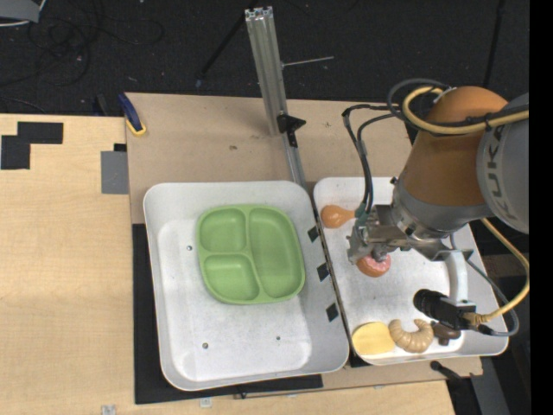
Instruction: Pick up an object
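The gripper point(372, 247) hangs low in the right bin point(484, 344), near its left wall. Directly under it is a pink-red rounded thing point(375, 266), partly covered by the gripper; I cannot tell whether they touch. An orange rounded thing point(334, 216) lies just up and left of the gripper, at the bin's far left corner. At the near edge of the same bin lie a yellow flat piece point(372, 341) and a tan curled piece point(412, 335), side by side.
The left bin point(173, 335) holds a green divided plate point(251, 254) in its far half. An upright metal post point(266, 67) stands behind the bins. The arm's large grey and orange body point(449, 162) overhangs the right bin's far side.
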